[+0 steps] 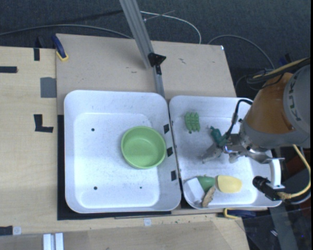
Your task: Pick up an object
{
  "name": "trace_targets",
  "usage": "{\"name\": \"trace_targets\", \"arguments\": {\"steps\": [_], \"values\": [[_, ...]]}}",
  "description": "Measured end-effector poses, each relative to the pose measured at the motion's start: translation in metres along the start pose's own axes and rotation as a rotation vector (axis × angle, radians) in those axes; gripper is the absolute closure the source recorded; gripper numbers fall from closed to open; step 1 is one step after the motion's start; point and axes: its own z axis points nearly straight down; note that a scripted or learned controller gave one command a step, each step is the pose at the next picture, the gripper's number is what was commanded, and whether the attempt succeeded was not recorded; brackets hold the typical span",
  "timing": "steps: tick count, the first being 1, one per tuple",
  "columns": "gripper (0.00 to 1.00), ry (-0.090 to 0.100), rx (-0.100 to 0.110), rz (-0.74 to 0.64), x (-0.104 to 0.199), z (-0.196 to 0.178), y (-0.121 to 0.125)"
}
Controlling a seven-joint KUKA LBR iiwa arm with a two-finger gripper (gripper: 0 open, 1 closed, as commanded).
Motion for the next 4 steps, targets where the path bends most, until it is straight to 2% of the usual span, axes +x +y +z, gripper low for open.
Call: {"name": "trace_targets", "arguments": {"steps": [1,2,3,4], "values": [[0.00,-0.003,-0.008,-0.001,0.000,0.047,0.000],[1.00,0.000,-0.006,-0.002,0.001,0.035,0.000],[1.00,-0.001,-0.010,-0.002,0.005,-0.008,0.003],[1.00,-0.002,-0.011,-0.002,0.007,-0.066,-0.005]]}}
